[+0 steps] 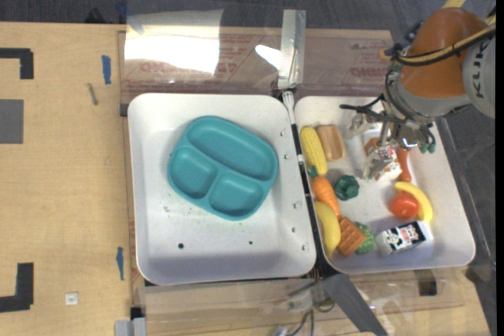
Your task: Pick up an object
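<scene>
1. Camera view: arm (441, 51) comes in from the right and hangs over the far part of the right bin (461, 224), wrist pointing down. Placement fits a top-down pick, since all the loose items are in that bin.
2. Gripper (383, 157) is low in the bin, cables and fittings cluttering the wrist. Open or closed: cannot tell, the tip is a blur of metal against the white floor. Nothing visibly held.
3. Candidate targets, relative to the gripper:
   - bread slice (331, 142) and corn cob (314, 151), on the side away from the arm, near the divider.
   - green piece (346, 186) just below and towards the divider.
   - carrot (325, 193) beyond that, lying along the divider wall.
   - tomato (404, 204) with banana (419, 199) curled against it, nearer the camera, slightly to the arm's side.
   - milk carton (403, 237) further towards the camera, on its side.
   - yellow piece (329, 228) and orange-green piece (354, 237) in the near corner by the divider.
4. A reddish strip just beside the gripper on the arm's side; cannot tell what it is.
5. Items crowd the divider edge; my guess is the middle ones are easier grabs, with more finger clearance.
6. Left bin (150, 169) has a teal divided plate (223, 167), well away from the gripper. Likely not the target.
7. Judgement: pick not done yet.
</scene>
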Controlling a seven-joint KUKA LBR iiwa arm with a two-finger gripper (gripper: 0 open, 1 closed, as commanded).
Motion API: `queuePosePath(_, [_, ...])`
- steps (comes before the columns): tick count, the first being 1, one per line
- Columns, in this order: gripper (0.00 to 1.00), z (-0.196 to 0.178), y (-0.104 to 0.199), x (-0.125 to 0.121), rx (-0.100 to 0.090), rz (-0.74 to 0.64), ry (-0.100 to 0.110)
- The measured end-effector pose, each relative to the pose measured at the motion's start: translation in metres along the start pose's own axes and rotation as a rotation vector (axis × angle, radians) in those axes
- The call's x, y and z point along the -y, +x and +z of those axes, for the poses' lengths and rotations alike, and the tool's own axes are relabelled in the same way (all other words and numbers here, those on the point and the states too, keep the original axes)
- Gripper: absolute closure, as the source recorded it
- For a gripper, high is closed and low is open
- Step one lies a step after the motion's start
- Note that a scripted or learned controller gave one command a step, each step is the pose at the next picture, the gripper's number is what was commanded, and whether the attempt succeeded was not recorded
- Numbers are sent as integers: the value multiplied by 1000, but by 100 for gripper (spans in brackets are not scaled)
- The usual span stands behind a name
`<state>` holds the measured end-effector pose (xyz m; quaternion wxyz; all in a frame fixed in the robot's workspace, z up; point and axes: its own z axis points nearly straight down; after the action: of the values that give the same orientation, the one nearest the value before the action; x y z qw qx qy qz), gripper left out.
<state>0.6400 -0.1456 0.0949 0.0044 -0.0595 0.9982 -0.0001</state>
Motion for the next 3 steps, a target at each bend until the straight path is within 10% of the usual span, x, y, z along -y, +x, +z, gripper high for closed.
queuePosePath(1, [0,7,9,13,1,-147,0])
queuePosePath(2, [100,-6,5,13,12,-149,3])
queuePosePath(3, [100,-148,-31,12,9,-174,5])
